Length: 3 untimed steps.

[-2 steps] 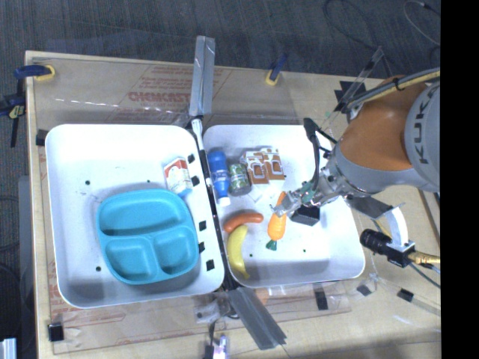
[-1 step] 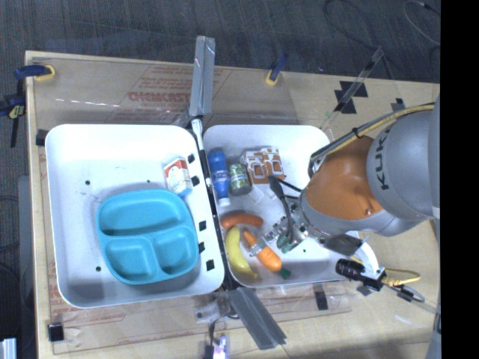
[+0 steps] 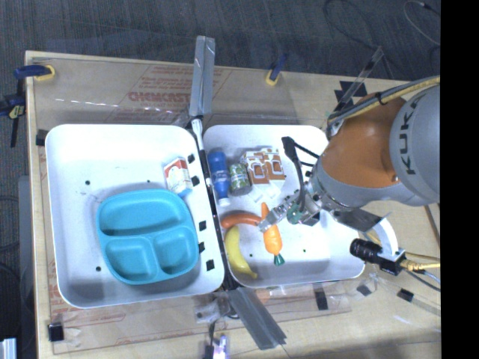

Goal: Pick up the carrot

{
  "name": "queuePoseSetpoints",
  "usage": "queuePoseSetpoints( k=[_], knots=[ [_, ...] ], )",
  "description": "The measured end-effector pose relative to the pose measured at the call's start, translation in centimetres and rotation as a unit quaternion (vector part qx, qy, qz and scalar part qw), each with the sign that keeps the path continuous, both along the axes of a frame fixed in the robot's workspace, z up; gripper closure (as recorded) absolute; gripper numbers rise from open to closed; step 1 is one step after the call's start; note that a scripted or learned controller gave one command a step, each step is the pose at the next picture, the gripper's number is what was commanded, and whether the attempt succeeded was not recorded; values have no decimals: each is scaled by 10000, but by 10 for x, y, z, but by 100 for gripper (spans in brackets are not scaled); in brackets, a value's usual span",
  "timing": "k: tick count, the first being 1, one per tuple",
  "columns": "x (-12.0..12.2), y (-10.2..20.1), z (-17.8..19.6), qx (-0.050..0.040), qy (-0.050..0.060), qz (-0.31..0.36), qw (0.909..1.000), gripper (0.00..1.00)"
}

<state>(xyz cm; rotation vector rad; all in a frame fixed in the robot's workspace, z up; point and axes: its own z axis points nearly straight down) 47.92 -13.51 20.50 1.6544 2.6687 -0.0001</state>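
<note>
Camera view has the grey arm [image 3: 389, 155] filling the right side, reaching over the right bin [image 3: 329, 268], while a blue tray [image 3: 146, 234] lies in the left bin [image 3: 75, 170]. Lower centre, the gripper [image 3: 278, 217] sits just above the carrot [image 3: 273, 239]; whether it pinches the carrot cannot be told. A banana [image 3: 238, 253] lies just left of the carrot.

Two white bins [image 3: 75, 155]; one blue tray [image 3: 147, 234]; one carrot [image 3: 273, 239]; one banana [image 3: 238, 251]; one bottle [image 3: 218, 172].
</note>
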Motion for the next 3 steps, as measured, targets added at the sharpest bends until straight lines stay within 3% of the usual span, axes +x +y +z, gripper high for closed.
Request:
queuePoseSetpoints(
  k=[1, 2, 3],
  knots=[
    [0, 0, 0, 0, 0, -1, 10000, 0],
    [10, -13, -96, -24, -86, 378, 9992, 0],
    [58, -61, -105, -37, -98, 130, 9999, 0]
  ],
)
